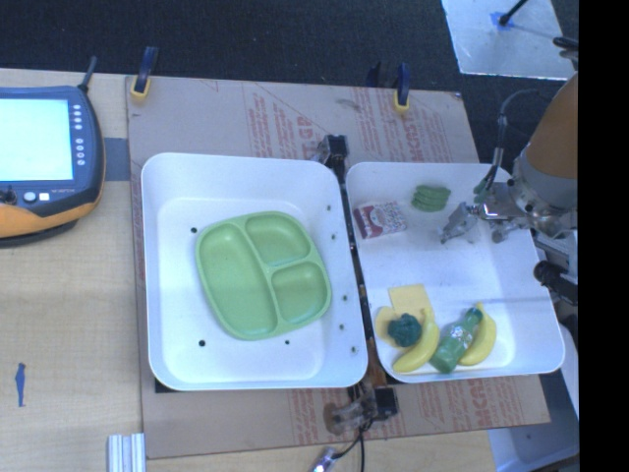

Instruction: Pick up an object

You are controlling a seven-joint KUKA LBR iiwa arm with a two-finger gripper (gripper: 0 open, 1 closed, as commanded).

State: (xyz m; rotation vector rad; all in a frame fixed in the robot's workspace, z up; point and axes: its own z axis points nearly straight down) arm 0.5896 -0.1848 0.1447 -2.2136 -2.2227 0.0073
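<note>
My gripper [460,228] hangs over the upper right part of the right bin [521,293], above bare bin floor. A green round object [429,198] lies just up and left of it. A red-and-white packet [378,219] lies further left near the bin's wall. Along the bin's front edge lie a yellow flat piece [411,299], a teal lump [403,329], two bananas [418,352] [483,338] and a small green bottle [452,344] between them. I see nothing held in the gripper.
The left bin [167,264] holds a light green divided plate [263,275]. A teach pendant with a bright screen [44,155] rests on the bench at the far left. The arm's body [550,155] stands at the right edge.
</note>
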